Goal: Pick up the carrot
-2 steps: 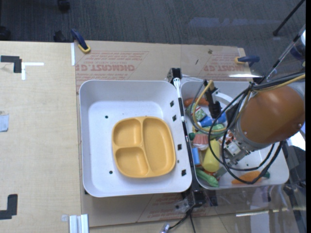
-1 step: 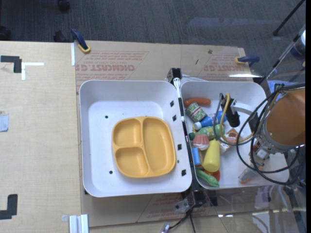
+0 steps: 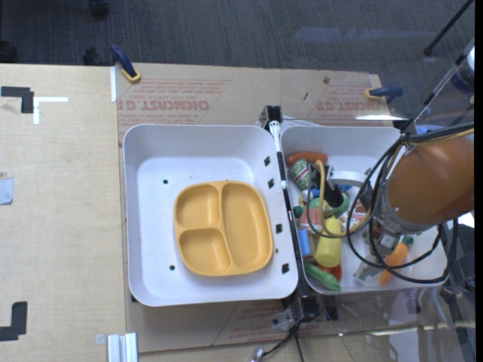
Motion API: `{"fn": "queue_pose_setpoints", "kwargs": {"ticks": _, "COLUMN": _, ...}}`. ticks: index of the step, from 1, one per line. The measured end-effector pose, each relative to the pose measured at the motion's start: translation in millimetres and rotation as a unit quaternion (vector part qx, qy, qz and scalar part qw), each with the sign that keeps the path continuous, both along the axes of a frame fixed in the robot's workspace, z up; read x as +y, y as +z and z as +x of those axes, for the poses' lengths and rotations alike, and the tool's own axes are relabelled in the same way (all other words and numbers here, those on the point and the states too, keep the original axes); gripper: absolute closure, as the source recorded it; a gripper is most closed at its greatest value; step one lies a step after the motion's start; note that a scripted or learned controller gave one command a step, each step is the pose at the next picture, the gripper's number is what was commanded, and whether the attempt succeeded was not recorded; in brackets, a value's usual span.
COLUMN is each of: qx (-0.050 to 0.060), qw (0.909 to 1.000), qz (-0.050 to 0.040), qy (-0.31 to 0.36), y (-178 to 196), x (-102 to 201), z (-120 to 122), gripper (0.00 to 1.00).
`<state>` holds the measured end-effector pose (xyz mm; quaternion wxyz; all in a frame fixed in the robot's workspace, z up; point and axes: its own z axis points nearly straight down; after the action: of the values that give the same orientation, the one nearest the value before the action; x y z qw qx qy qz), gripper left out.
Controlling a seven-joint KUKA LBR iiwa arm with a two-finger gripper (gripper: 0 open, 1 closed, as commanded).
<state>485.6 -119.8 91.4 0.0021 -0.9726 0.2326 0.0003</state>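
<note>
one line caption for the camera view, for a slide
KUKA arm reaching into the cluttered right bin, its gripper low beside the orange carrot; yellow divided plate in the left bin.

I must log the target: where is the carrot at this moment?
In the camera view, the carrot lies in the right bin, near its lower right corner, directly beneath the arm's wrist.

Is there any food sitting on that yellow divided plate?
No, the yellow plate in the left bin has nothing in its three compartments; the toy foods are piled in the right bin.
</note>
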Motion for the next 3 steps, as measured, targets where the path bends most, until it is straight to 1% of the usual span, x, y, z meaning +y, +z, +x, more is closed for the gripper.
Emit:
{"fn": "queue_pose_setpoints", "kwargs": {"ticks": 1, "qx": -0.002, "qw": 0.9941, "qz": 0.0001, "qy": 0.108, "y": 92.1, "x": -58.2, "z": 12.4, "gripper": 0.0}}
{"fn": "queue_pose_setpoints", "kwargs": {"ticks": 2, "qx": 0.0, "qw": 0.9931, "qz": 0.0005, "qy": 0.117, "y": 0.0, "x": -79.8, "z": 7.4, "gripper": 0.0}}
{"fn": "queue_pose_setpoints", "kwargs": {"ticks": 3, "qx": 0.001, "qw": 0.999, "qz": 0.0005, "qy": 0.044, "y": -0.4, "x": -45.6, "z": 1.2, "gripper": 0.0}}
